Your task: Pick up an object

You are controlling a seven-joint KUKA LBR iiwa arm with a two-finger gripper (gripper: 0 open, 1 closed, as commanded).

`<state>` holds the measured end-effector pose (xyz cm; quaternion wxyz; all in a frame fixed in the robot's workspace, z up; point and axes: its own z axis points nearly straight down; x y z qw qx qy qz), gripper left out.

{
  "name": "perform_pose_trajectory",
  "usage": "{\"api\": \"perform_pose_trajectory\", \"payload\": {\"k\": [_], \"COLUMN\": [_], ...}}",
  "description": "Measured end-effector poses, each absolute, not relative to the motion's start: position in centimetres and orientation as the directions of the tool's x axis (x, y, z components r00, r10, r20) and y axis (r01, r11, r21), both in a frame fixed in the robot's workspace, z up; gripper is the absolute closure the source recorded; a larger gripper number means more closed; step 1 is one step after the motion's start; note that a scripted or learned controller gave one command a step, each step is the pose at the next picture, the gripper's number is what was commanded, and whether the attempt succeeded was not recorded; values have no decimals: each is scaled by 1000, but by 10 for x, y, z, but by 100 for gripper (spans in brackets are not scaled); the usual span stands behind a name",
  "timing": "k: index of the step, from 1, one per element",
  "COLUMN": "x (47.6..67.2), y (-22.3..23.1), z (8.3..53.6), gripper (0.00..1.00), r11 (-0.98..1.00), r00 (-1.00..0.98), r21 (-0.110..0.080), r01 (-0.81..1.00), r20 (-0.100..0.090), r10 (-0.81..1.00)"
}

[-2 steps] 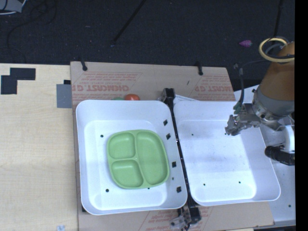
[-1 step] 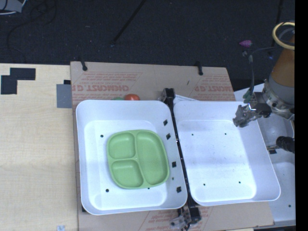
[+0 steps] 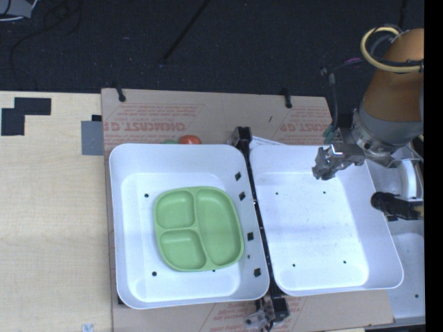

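Observation:
A light green divided plate (image 3: 198, 228) with three compartments lies flat in the left white bin (image 3: 131, 185). My gripper (image 3: 325, 166) hangs over the back part of the right white bin (image 3: 332, 268), near its far rim, well to the right of the plate. Nothing shows between or under its fingertips. The grey arm with its orange band comes in from the upper right.
A small red-orange object (image 3: 189, 140) with a bit of green beside it lies on the cardboard just behind the left bin's far rim. A black divider with clips (image 3: 250, 206) runs between the bins. A black fixture (image 3: 394, 203) sits at the right bin's right rim.

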<state>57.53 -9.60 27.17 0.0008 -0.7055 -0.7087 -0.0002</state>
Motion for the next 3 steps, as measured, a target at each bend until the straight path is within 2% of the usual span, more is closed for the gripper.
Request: {"api": "perform_pose_trajectory", "payload": {"k": [3], "x": [596], "y": [56], "z": [253], "gripper": [100], "r11": [4], "r00": [-4], "r21": [-3], "r01": [1000], "r20": [1], "r10": [1000]}}
